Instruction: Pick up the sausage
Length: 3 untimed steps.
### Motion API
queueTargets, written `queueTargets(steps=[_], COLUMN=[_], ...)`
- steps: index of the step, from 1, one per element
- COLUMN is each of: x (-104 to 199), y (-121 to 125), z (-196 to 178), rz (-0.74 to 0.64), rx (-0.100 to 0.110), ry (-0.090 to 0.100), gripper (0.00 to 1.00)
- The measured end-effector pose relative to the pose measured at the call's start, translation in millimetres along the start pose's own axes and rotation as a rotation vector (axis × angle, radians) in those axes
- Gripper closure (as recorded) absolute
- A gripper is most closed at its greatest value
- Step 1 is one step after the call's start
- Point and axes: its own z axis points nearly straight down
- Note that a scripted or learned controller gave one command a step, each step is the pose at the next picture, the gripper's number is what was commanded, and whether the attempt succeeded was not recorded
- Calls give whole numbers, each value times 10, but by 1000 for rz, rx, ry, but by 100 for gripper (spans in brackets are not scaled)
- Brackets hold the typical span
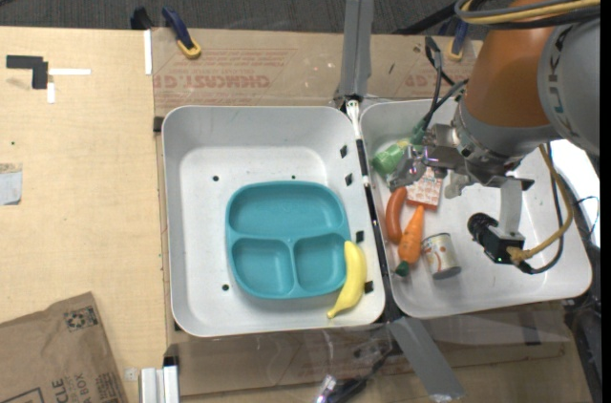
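One sausage [393,212] just below-left of fingers [420,164].

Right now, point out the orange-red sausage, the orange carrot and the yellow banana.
orange-red sausage [394,213], camera view, middle of its length.
orange carrot [411,237], camera view, middle of its body.
yellow banana [352,277], camera view, middle of its curve.

Two white bins sit side by side: the left bin [186,229] holds a teal divided plate [284,239] with a banana [350,280] lying across its right rim. In the right bin [563,282] the gripper [427,170] hangs over a red-and-white packet [426,191], with a green item [389,159] to its left. Below them the sausage [393,213] lies just beside a carrot [410,239], near a small tin can [440,255].
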Motion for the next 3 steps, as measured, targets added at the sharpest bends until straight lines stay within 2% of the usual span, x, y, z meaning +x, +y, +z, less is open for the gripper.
queueTargets(steps=[1,2,3], x=[-220,11,45], y=[191,556,441], z=[330,322,325], rz=[102,93,125], rx=[1,-2,0], ry=[1,0,1], gripper=[0,0,0])
